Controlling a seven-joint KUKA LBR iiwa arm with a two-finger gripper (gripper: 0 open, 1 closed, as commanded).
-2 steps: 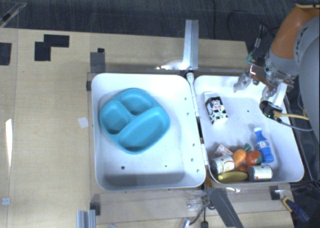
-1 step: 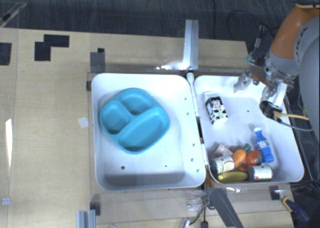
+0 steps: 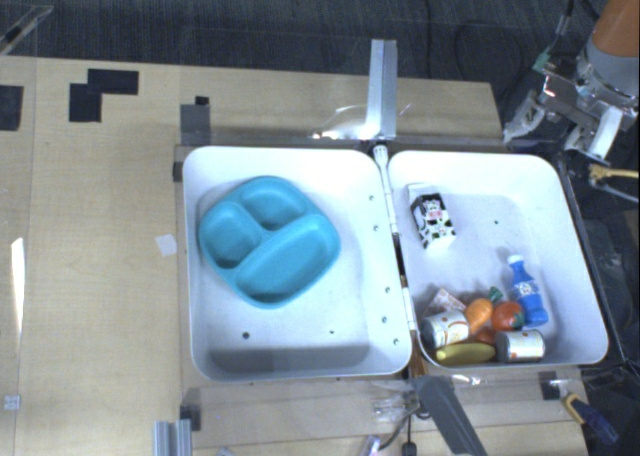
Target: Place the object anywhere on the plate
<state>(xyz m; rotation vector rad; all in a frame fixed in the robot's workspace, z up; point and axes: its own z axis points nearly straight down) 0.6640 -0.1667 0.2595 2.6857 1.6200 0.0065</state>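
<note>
Toys and groceries (image 3: 487, 322) are sitting heaped in the right bin's (image 3: 560, 194) near corner, the blue plate (image 3: 268, 239) is waiting in the left bin (image 3: 215, 344), and I'm hanging back at the far right with my grip impossible to read.

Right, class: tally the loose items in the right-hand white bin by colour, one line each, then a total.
Blue plastic bottle: 1
White-and-black carton: 1
Orange round fruit: 1
Red round item: 1
Yellow banana: 1
Pale cans: 2
Total: 7

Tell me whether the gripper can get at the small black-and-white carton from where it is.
Probably yes: the carton lies alone in the right bin, apart from the pile near the front, and the gripper sits at that bin's far right corner.
</note>
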